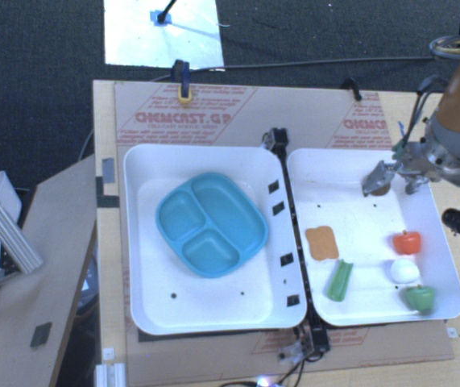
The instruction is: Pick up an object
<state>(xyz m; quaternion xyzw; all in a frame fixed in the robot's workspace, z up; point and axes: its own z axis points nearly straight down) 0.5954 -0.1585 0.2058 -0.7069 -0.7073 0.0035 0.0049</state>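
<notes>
The right bin (350, 176) holds several small items. A flat tan-orange piece (321, 243) lies near its left wall, with a green stick (340, 280) just below it. Along the right side sit a red round item (407, 243), a white egg-like ball (404, 271) and a green lump (419, 298). My gripper (393, 185) hovers over the upper right part of this bin, above the red item and apart from it. Its fingers (375, 182) stand open with nothing between them.
A blue divided plate (211, 224) lies in the left bin (145, 297). A black-marked ridge (286, 216) separates the two bins. The bare floor of the right bin spreads under and left of the gripper.
</notes>
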